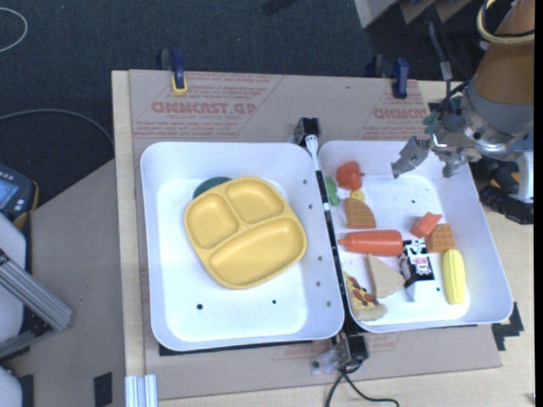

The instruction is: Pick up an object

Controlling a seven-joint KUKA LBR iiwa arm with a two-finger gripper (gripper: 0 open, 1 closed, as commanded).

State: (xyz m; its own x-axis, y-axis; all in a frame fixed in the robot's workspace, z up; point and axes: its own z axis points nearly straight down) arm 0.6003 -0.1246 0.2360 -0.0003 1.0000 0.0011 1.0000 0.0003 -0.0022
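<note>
- Over the right bin's (475,227) far edge we see the gripper (431,159), its two fingers spread apart with nothing between them; it hangs above bare white floor, clear of every item.
- Arm (502,83) comes in from the right, orange band above the wrist, crossing the bin's far right corner.
- Right bin contents crowd the left and near parts: tomato (349,175) near the far left, a green bit (333,197) just beside the divider, waffle (360,213) below the tomato.
- Carrot (372,242) lies across the middle, pointing at the left wall.
- Right of it we note a red block (426,224) touching a brown cookie (440,238), then a black-and-white toy (417,264) and the corn (454,276) near the right wall.
- Bread slice (383,276) and pizza slice (363,297) sit at the near left corner, pizza right on the rim.
- Open room: far right stretch of the bin's floor under the gripper, plus a strip along the near right edge.
- Left bin (161,253) holds a yellow tray (244,231), tilted, over a dark green lid (210,186) peeking out at its far left; wide bare margins all around it.
- Bins touch along the middle; two blue clamps (178,70) pin the far edge of the board (254,100).
</note>
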